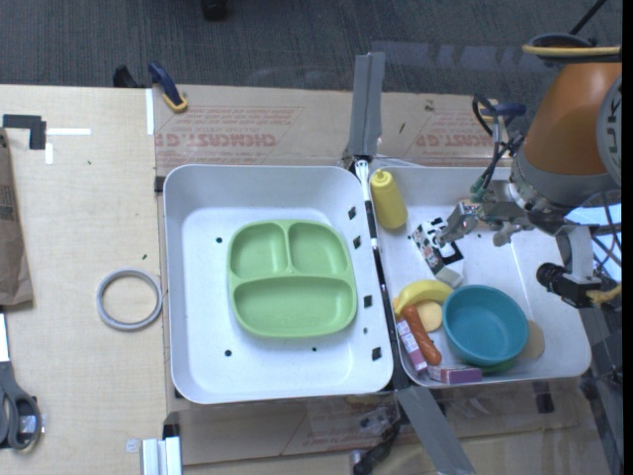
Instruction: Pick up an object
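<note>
My gripper [436, 243] hangs over the right bin [554, 364], near its middle left, with the orange-banded arm behind it at the right. It sits just right of a yellow mustard bottle [389, 199] and above a banana [419, 293]. Nothing is visibly held. In front lie a blue bowl [485, 326], a red-orange sausage-shaped toy [422, 342], a small peach-coloured piece [429, 315] and a purple box [456, 373]. A green divided plate [292, 278] lies in the left bin [188, 295].
A tan disc [535, 340] peeks out from behind the bowl. On the bench to the left are a tape ring [129, 298], scissors [16, 419], a brown bag [12, 228] and a blue clamp [168, 86]. A grey divider [367, 107] rises between the bins.
</note>
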`<state>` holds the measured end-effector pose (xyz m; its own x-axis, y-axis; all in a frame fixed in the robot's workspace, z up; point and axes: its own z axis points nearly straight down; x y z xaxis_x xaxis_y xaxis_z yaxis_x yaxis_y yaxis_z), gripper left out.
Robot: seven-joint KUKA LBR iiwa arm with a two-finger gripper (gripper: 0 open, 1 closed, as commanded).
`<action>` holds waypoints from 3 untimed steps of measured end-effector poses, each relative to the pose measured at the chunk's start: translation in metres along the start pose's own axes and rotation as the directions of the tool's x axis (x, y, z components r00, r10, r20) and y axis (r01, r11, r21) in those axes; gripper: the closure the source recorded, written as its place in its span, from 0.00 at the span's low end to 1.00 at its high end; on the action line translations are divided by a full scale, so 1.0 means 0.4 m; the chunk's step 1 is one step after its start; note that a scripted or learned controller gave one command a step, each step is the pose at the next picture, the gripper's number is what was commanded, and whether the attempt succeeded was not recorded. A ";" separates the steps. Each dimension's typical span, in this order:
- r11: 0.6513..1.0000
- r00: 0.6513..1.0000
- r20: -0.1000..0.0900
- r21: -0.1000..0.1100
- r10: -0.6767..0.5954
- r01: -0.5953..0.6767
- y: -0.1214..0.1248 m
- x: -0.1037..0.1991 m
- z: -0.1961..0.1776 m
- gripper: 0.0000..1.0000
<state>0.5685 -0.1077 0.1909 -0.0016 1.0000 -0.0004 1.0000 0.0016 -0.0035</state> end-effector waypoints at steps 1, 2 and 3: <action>0.997 0.997 0.000 -0.002 -0.074 0.074 0.102 0.038 0.248 0.00; 0.997 0.997 0.001 -0.003 0.075 -0.075 0.119 0.042 -0.002 0.00; 0.998 0.999 0.001 -0.003 0.055 -0.055 0.203 0.020 -0.100 0.00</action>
<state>0.6496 -0.0995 0.2307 0.0531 0.9986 -0.0020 0.9986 -0.0531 -0.0006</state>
